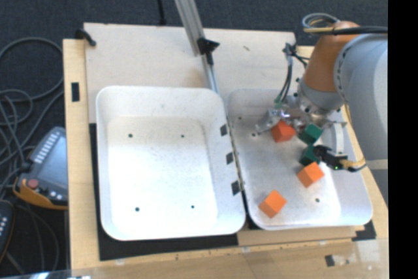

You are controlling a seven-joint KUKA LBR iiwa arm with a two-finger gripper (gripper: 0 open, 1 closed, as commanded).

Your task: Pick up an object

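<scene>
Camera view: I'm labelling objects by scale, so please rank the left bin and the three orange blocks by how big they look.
1. Left bin, by far the largest.
2. The three orange blocks: by the tool, right one, front one. All look about alike, and the arm partly hides the first, so no ranking among them.

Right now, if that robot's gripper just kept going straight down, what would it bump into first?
Probably the orange cube directly beneath the gripper in the right-hand shallow white bin; depth is hard to judge, and a green block sits close beside it.

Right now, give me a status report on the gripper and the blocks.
Gripper low in right bin, fingers unclear. Orange block beneath it. Two more orange blocks and green blocks close by.
</scene>
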